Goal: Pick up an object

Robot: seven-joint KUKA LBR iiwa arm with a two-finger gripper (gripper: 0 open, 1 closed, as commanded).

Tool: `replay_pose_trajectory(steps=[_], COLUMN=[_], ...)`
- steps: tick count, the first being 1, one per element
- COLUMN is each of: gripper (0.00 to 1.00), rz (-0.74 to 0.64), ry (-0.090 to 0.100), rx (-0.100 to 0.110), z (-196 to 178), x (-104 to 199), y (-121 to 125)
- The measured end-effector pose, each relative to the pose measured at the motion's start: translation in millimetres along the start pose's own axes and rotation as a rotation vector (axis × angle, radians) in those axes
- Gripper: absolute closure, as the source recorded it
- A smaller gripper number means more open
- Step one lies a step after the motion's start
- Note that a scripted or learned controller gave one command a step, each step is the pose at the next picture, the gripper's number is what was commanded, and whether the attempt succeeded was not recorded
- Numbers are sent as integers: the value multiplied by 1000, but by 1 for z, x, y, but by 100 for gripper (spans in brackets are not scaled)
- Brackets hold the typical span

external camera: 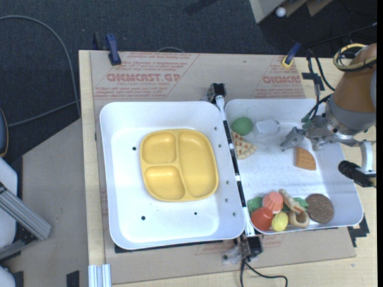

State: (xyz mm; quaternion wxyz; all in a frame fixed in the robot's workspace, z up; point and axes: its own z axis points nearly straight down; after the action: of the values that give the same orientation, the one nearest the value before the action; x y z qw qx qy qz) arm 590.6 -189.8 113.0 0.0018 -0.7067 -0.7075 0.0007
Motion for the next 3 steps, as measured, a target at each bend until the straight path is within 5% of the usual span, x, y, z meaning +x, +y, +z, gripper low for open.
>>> replay_pose_trajectory(steps=[1,2,3], gripper=[0,100,100], rz=[-1,1,-1], ry=[-9,-15,-5], rx=[-21,-25,-22], z=[22,11,18], x=[2,-1,-26], y=[-15,-15,-28])
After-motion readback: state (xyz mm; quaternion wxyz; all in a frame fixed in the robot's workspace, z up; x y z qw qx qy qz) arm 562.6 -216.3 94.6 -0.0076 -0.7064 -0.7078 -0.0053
